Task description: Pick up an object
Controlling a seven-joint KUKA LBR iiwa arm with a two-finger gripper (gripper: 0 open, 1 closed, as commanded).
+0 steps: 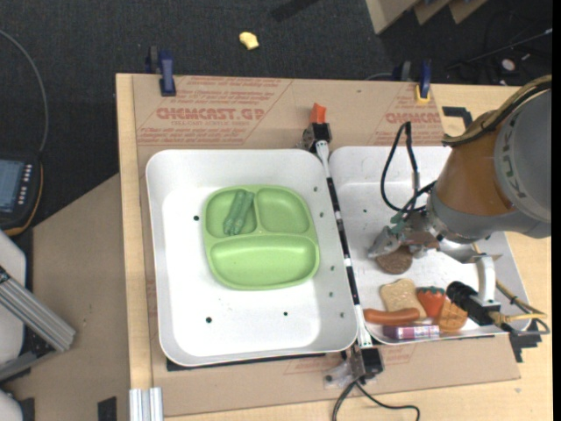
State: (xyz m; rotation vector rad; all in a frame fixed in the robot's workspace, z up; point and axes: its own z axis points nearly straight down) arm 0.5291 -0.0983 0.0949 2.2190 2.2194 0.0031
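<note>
My gripper point(399, 235) is low in the right bin point(368, 182), at the upper edge of a round brown patty point(394, 260); the view does not settle whether it touches the patty. Just below lie a slice of toast point(401, 294), a red sausage point(388, 316), a red-orange piece point(431, 303), an orange chunk point(453, 317) and a pink stick point(412, 331), all crowded along the bin's near edge. The grey arm with its orange band point(473, 182) comes in from the right and hides the bin's right side.
The left bin point(175, 235) holds a green divided plate point(263, 266) with a green bean pod point(237, 211) in its upper left compartment. A black divider rail point(337, 226) runs between the bins. A yellow scrap point(250, 39) lies on the floor beyond the bench.
</note>
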